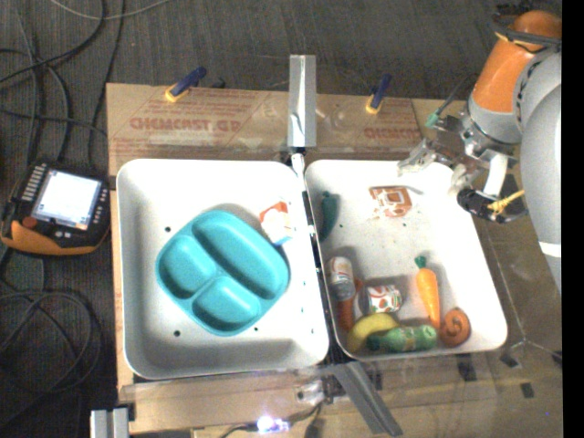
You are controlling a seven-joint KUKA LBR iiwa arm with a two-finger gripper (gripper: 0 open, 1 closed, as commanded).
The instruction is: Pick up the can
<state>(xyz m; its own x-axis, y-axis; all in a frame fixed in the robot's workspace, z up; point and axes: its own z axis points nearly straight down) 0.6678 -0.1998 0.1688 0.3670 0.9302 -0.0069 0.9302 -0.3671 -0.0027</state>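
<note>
The small silver-topped metal can (340,278) lies on its side in the right-hand shallow white bin (497,286), close to that bin's left wall. A second short can with a red-and-white label (384,297) sits just beside it to the right, a yellow banana (369,327) and a green bottle-like toy (404,338) lie just below it, and an orange carrot (427,292) stands further right.

The crowding is my main worry. Coming down on the silver can, I could strike the bin wall on one side or the labelled can on the other, and a round body lying flat may roll away. I might also close on the wrong can, since the two are such near neighbours.

My hand (442,156) hovers over the far right corner of that bin, well apart from the can, near a red-and-white packet (391,201). My arm leans in from the right, the orange band (507,73) above the wrist. I carry nothing; whether my hand is released or clenched I cannot tell.
</note>
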